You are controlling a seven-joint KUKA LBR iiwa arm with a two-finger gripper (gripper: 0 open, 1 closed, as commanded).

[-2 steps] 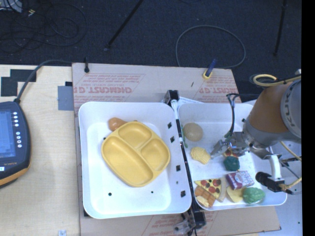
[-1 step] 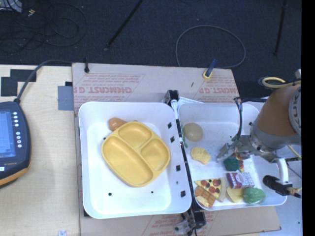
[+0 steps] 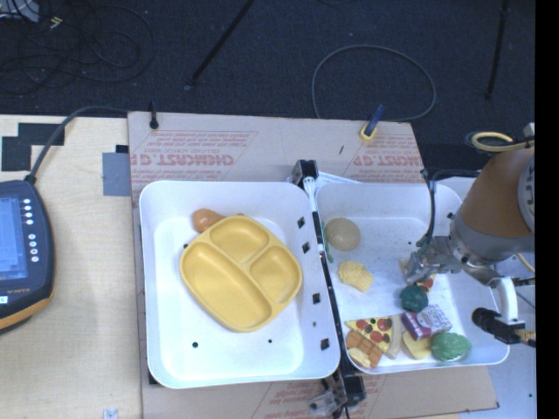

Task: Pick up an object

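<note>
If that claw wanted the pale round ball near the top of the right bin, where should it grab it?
Probably straight from above, closing across the widest middle of the pale round ball. It looks rounded all over, so no side seems better than another. It sits apart from the ridged yellow piece, but near the divider, so the pinch is likely safer running along the divider than across it.

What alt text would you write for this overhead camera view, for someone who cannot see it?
A grey robot arm reaches from the right into the right white bin, its gripper low among toy foods: a pizza slice, a dark green vegetable, a tan ball. The left white bin holds a yellow divided plate.
</note>
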